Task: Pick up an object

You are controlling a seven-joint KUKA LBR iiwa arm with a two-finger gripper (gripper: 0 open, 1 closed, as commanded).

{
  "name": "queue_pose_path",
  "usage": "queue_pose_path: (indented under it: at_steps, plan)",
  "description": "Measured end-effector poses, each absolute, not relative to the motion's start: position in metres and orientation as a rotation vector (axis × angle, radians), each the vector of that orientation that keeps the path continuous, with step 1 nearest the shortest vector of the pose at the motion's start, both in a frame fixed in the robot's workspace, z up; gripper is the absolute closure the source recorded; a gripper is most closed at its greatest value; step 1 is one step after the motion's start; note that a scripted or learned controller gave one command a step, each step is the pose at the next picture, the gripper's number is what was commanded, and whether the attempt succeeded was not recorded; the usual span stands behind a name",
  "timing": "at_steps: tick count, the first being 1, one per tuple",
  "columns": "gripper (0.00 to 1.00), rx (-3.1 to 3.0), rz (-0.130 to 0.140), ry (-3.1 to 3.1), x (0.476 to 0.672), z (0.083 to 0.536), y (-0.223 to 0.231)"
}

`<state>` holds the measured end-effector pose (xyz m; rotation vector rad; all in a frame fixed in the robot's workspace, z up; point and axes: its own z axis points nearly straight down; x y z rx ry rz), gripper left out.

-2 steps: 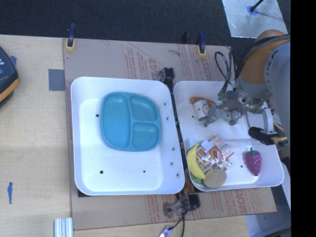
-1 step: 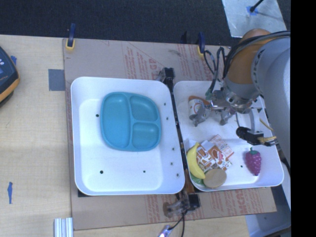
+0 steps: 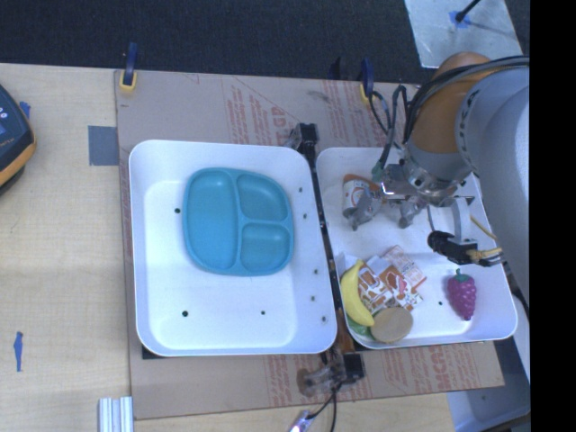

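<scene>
Red print on the cardboard sheet [image 3: 225, 106] is too small to read.

Even, bright overhead light, soft short shadows under the arm [image 3: 486, 124], mild glare on the white bins [image 3: 157, 331], dark floor [image 3: 225, 12] at top nearly featureless, image slightly soft, fine detail smeared, colours a little washed

Yellow banana [image 3: 354, 297] lying curved along the right bin's [image 3: 490, 331] left wall, at about 7 o'clock in it. Red-and-white snack packets [image 3: 390, 283] just beside, touching. Round tan disc [image 3: 391, 324] flat below, at 6 o'clock. Purple grape bunch [image 3: 462, 295] apart at 4 o'clock.
</scene>
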<state>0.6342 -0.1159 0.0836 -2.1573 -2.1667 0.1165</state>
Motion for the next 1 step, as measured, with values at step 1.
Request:
queue_pose_path:
  at_steps: [1]
  plan:
    - [0.00, -2.154, 0.112, -2.166, 0.6345, 0.0833, -0.1168]
